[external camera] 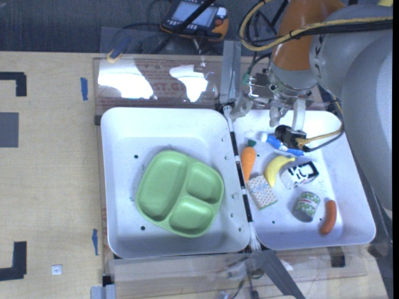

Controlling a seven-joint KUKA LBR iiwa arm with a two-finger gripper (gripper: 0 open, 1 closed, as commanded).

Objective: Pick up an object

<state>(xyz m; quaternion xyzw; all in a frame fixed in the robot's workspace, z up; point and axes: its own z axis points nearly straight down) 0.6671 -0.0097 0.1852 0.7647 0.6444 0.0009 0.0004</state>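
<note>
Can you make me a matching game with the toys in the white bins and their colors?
Things:
1. divided plate
2. carrot
3. banana
4. sausage

Colors:
A. yellow
B. reddish-orange
C. green
D. orange with a green top

Pairs: 1-C, 2-D, 3-A, 4-B

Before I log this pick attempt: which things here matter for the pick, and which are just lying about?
For the pick: hand, carrot, banana, sausage, can, patterned packet, right bin.

Lying about: green divided plate, left bin, handheld controller.
</note>
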